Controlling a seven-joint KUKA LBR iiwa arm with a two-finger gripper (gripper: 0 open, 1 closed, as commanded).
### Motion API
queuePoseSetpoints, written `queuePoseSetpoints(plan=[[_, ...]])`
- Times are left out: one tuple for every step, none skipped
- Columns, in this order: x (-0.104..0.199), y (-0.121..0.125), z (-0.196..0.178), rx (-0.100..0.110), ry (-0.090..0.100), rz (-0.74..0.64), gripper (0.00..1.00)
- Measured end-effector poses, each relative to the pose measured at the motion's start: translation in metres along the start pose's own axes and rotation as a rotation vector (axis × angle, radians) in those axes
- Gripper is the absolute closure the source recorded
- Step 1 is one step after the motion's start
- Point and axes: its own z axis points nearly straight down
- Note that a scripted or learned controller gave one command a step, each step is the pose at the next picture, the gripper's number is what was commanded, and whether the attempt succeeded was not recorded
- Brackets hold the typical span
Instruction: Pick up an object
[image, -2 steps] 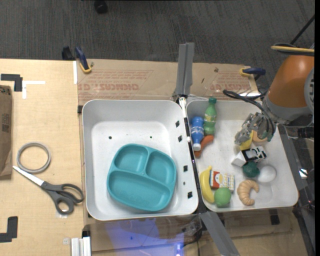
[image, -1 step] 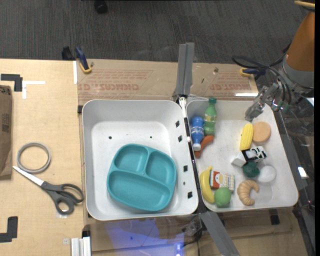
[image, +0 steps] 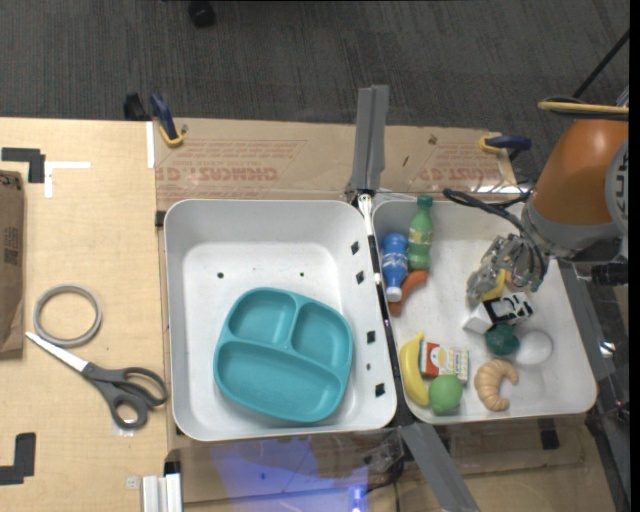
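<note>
My gripper (image: 503, 272) hangs over the right part of the right bin (image: 570, 400), below the orange band of the arm (image: 585, 175). Just under it lie a black-and-white item (image: 510, 307), a dark green ball (image: 502, 340) and a white egg (image: 537, 347). Along the bin's front sit a croissant (image: 496, 382), a green fruit (image: 446, 394), a small red-and-white carton (image: 444, 360) and a banana (image: 412, 368). By the left wall lie a green bottle (image: 421, 232), a blue bottle (image: 394, 258) and an orange carrot (image: 404, 288).
The left bin (image: 200, 240) holds a teal divided plate (image: 285, 354). Scissors (image: 105, 378) and a tape roll (image: 67, 314) lie on the bench to the left. Blue clamps (image: 165, 118) pin cardboard behind the bins.
</note>
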Motion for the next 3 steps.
queuePoseSetpoints(plan=[[0.028, 0.029, -0.171, -0.001, 0.0, 0.031, 1.0], [0.051, -0.033, -0.03, -0.004, -0.011, -0.104, 1.0], [0.052, -0.033, -0.029, -0.004, -0.01, -0.103, 0.0]])
